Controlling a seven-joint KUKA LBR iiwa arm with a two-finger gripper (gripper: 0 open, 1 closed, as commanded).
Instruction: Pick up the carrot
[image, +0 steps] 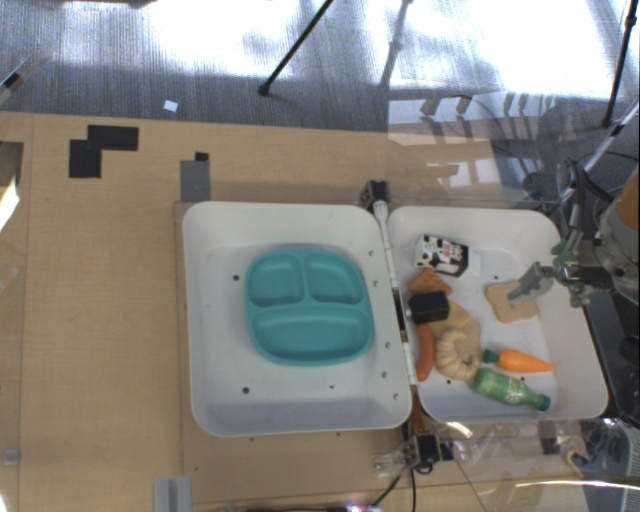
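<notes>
Carrot (521, 361) lies left-right (leaf end left) | nearer than and slightly left of gripper (528, 285) | 1 arm | finger state unclear

The light wooden counter (100, 330) carries two shallow white bins side by side, their inner rims touching. The right bin (575, 395) lies directly under the gripper (527, 285); the left bin (215, 400) sits well away, on the gripper's far side. Black patches (100, 148) mark the counter farthest from the gripper.
</notes>
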